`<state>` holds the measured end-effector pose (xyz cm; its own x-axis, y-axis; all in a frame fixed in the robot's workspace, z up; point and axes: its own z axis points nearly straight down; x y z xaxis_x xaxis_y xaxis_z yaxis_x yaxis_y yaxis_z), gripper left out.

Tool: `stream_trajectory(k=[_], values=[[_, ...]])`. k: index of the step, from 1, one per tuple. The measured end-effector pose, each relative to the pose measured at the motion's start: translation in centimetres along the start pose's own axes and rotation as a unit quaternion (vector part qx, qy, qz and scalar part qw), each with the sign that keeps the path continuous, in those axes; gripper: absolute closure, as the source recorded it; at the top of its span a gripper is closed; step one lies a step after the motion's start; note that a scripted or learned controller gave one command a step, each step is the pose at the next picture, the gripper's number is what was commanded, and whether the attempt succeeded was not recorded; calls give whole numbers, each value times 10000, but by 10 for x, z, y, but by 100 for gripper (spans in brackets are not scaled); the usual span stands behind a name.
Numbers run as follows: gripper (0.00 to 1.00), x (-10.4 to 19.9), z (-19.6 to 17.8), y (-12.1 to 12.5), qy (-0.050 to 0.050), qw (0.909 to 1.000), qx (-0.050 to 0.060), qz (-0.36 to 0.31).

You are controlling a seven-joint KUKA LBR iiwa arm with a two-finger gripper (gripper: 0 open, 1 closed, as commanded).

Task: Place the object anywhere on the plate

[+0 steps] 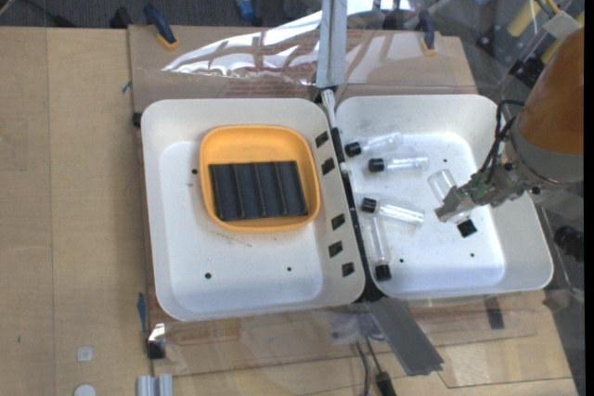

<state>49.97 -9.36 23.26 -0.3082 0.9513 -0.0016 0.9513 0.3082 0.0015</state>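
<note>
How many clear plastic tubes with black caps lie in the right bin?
4, maybe more by the gripper: two at upper left, one mid-left, one at lower left.
</note>
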Motion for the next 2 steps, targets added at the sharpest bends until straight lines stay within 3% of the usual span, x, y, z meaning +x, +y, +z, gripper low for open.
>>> stream_trajectory(k=[1, 2], values=[[100, -3, -3, 32, -4, 9954, -7, -961], [100, -6, 23, 73, -6, 9697, -12, -2443]])
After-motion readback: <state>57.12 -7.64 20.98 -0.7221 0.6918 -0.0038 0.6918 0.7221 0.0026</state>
